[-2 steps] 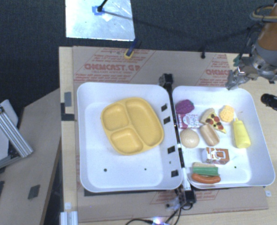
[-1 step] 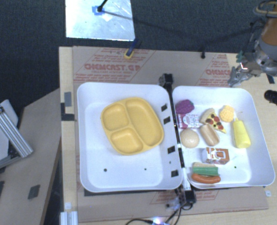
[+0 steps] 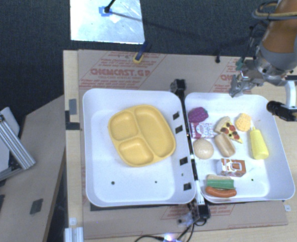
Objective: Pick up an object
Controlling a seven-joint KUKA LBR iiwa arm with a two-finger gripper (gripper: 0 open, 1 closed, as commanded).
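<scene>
My gripper point(image 3: 237, 88) hangs over the back rim of the right bin point(image 3: 277, 185), with nothing seen in it. The bin holds toy food: a purple piece point(image 3: 198, 114), a pink-and-white packet point(image 3: 203, 130), a pizza slice point(image 3: 229, 128), a round orange-yellow piece point(image 3: 244, 121), a yellow corn-like stick point(image 3: 258, 143), a beige ball point(image 3: 203, 148), a hot dog bun point(image 3: 224, 145), a small carton point(image 3: 232, 167) and a layered sandwich point(image 3: 220, 186). The nearest things to the gripper are the round piece and the pizza slice, both well in front of it.
The left bin point(image 3: 95, 185) bears a yellow divided plate point(image 3: 141, 135) in its middle. A black hinge strip point(image 3: 188, 145) runs between the two bins. A shiny metal sheet point(image 3: 107, 14) lies on the dark floor behind the bench.
</scene>
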